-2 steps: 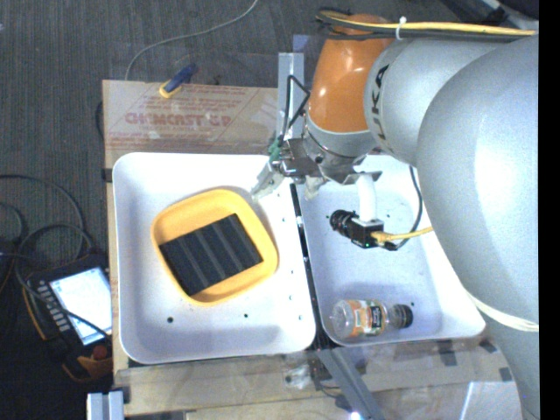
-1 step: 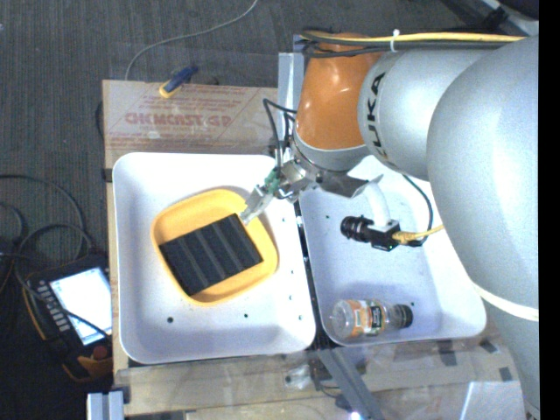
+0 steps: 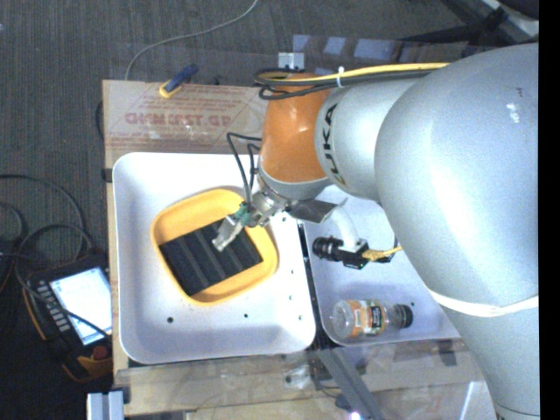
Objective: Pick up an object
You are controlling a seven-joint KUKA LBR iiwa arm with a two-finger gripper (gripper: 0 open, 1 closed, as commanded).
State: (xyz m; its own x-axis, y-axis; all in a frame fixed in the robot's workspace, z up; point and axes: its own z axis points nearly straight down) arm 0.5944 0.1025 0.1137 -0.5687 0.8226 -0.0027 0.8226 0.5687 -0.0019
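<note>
Looming closest to the lens, the grey robot arm [image 3: 464, 191] covers the right side of the scene and reaches in toward the centre. Below it, at the near end of the right white bin [image 3: 346, 283], a clear plastic bottle [image 3: 367, 317] with a dark cap lies on its side, cap pointing right. The left white bin [image 3: 140, 261] sits just beside the right one, their edges meeting. A yellow dish [image 3: 179, 217] with rounded corners rests in the middle of the left bin, turned at an angle. Inside the dish lies a black ribbed pad [image 3: 206, 261], flat and covering most of the dish's floor. The gripper [image 3: 229, 234] is down at the right end of this pad, at or just above its surface. Whether the gripper is spread or closed cannot be told from this angle, and nothing is seen held in it. Above the gripper, the arm's orange band [image 3: 293, 143] hangs over the far right corner of the left bin. Beyond the bins a tan board [image 3: 175, 121] with faded red lettering lies flat, and a small blue and yellow tool [image 3: 178, 79] rests at its far edge. On the dark floor to the left sits a tablet-like device [image 3: 77, 297] with a lit screen.
</note>
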